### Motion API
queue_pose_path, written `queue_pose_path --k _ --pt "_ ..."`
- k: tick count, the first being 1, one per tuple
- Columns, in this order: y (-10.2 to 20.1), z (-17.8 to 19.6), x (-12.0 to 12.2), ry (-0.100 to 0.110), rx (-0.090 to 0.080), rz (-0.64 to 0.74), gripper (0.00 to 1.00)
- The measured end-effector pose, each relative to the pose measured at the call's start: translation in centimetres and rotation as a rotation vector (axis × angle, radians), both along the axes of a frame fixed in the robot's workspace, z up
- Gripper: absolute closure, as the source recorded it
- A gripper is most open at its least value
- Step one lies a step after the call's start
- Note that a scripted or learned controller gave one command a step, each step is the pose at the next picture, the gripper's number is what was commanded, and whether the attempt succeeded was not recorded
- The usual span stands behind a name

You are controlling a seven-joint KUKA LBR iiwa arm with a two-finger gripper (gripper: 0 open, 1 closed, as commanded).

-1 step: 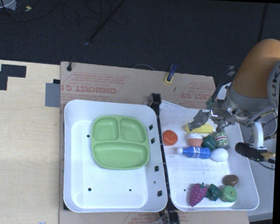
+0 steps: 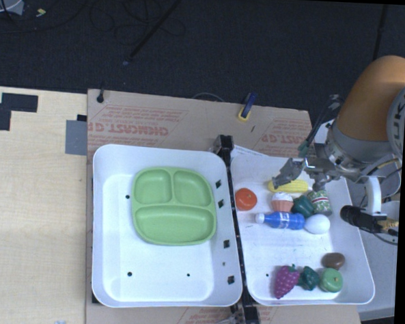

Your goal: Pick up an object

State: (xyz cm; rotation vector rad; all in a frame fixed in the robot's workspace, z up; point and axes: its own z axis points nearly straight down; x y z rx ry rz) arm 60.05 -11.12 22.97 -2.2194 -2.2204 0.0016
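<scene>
Over the right bin (image 2: 358, 295) the gripper (image 2: 299, 172) is seen, its fingers (image 2: 286, 175) spread open with nothing held between them. Just beneath them a yellow toy (image 2: 291, 187) is found, with a cupcake (image 2: 281, 201), a blue bottle (image 2: 281, 220) and a white egg (image 2: 317, 224) close by. A green divided plate (image 2: 173, 206) is seated in the left bin (image 2: 108, 255).

Two white bins on the bench: left bin (image 2: 108, 255), right bin (image 2: 359, 287). Left bin holds one green plate (image 2: 174, 206). Right bin holds about ten small toys, including one orange disc (image 2: 245, 199), one blue bottle (image 2: 281, 220), one white egg (image 2: 317, 224), one grape bunch (image 2: 285, 281).
</scene>
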Motion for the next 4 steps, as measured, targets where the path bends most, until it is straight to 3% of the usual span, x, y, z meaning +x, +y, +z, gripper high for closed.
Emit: queue_pose_path --k 1,3,4 --pt "0.4 -6.5 -0.1 0.006 0.001 0.001 0.00" --pt "0.7 -14.5 -0.4 0.003 0.001 -0.001 0.00" --pt "0.6 -13.3 -0.4 0.002 0.001 -0.006 1.00"
